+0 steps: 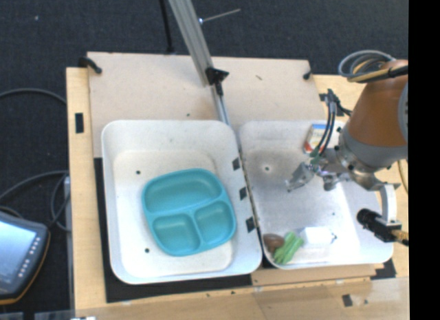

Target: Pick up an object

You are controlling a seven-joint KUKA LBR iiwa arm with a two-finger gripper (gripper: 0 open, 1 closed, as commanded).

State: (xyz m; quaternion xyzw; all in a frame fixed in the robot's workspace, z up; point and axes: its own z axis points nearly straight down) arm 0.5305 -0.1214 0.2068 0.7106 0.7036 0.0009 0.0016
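Hung gripper (pixel 297 179) over right bin (pixel 275 140), grip state impossible to tell. Lay nearer and slightly left of it: green piece (pixel 291 248), long axis slanting far-right, beside brown lump (pixel 273 241).

A green object (pixel 291 247), brown object (pixel 273 241) and white block (pixel 317 235) lie along the right bin's (pixel 275 146) near edge.

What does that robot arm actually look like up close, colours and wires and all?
The arm is a thick rounded body, orange above and grey below. Dark cables run along it and a grey hose loops at the top. It ends in a small grey metal gripper.
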